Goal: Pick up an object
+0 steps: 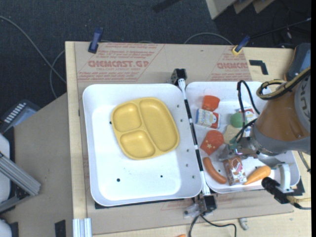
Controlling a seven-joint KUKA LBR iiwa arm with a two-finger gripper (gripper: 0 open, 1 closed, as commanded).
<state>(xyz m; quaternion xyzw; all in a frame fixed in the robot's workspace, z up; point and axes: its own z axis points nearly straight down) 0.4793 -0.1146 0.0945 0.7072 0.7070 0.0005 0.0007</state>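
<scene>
- I reach in over the right bin [291,179], my grey arm [279,125] with its orange band covering much of that bin's right half.
- My fingers [232,152] hang low above the bin's middle, in among dark parts and shadow; I cannot tell how far apart they stand or whether anything sits between them.
- Just below my fingers lies a flat snack packet [236,171] with red print, resting on the bin floor.
- Left of that packet lies a red sausage [214,170], slanted; right of the packet lies an orange carrot [257,174].
- Up from the packet, toward the bin's left wall, sits a red strawberry-like piece [212,141], then a small white and blue carton [207,117], then a red cup-like piece [211,102] furthest away.
- A green round thing [237,119] sits beside the carton, close to my wrist.
- In the left bin [98,147] rests a yellow three-part plate [144,127], well apart from the packet.
</scene>
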